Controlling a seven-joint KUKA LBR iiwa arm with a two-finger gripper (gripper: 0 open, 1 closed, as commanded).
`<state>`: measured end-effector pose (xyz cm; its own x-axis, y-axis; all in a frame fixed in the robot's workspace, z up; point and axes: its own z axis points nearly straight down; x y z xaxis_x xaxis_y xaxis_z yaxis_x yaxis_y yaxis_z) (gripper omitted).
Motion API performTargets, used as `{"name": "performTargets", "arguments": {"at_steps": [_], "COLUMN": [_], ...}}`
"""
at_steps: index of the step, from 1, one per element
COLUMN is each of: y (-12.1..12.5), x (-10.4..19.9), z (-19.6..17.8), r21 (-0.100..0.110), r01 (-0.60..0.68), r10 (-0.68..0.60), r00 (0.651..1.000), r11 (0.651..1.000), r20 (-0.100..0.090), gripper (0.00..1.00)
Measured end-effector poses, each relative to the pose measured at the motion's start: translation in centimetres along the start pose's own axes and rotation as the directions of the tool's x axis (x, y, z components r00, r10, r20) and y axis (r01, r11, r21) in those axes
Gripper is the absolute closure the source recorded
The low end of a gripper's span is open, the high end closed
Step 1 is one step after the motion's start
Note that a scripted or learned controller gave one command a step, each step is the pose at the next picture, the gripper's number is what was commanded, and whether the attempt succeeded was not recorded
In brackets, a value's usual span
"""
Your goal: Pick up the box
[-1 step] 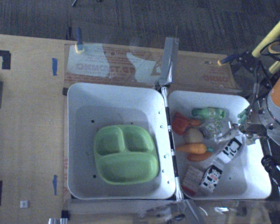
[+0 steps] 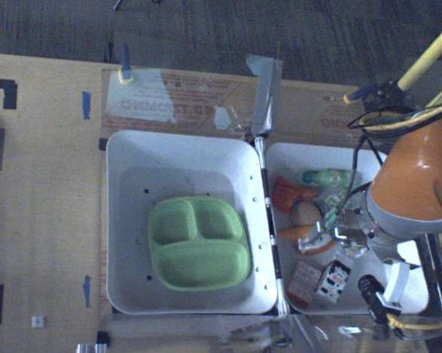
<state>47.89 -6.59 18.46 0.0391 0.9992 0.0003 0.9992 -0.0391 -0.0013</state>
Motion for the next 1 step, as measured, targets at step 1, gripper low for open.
{"name": "performTargets", "arguments": {"at_steps": [1], "y": [0.07], "x": [-0.07], "z": [-0.95], "r21": [-0.002], "r01": [-0.003], "r10": [0.003], "r00": [1.000], "r11": [1.000], "r20": [0.001], "gripper": [1.00]}}
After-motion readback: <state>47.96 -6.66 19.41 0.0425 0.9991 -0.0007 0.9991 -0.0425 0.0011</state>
